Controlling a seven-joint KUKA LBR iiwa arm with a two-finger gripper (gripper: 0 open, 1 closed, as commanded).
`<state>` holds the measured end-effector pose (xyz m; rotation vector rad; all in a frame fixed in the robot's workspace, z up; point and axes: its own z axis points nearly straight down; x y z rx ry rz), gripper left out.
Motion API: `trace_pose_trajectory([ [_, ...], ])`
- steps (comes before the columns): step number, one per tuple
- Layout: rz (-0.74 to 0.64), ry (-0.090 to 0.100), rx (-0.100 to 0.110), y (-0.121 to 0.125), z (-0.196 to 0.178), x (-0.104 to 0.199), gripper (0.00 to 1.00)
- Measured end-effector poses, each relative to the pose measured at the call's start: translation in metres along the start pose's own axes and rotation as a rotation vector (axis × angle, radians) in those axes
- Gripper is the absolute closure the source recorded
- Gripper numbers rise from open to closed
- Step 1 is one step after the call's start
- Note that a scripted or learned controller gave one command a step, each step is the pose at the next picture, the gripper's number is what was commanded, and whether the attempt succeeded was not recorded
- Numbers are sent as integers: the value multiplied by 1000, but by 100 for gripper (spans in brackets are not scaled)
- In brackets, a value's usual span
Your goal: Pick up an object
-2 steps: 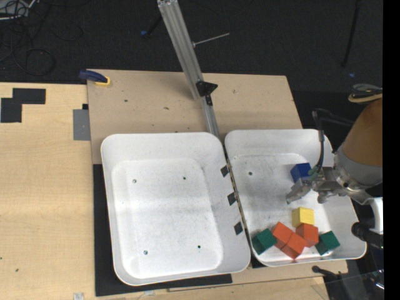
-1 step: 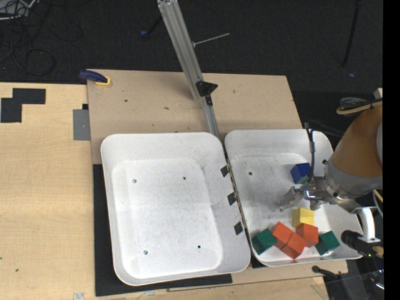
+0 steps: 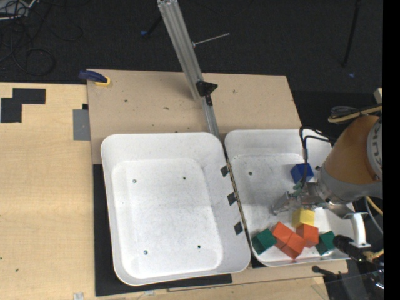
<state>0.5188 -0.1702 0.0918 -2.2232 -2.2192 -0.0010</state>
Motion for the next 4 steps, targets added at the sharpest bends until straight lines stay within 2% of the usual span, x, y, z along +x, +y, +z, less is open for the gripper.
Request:
trace_pose_trajectory([
  [1, 8, 2, 1, 0, -10, -1, 100],
  [3, -3, -1, -4, 1, -129, -5, 100],
  [4, -3, -1, -1, 2, -159, -6, 100],
])
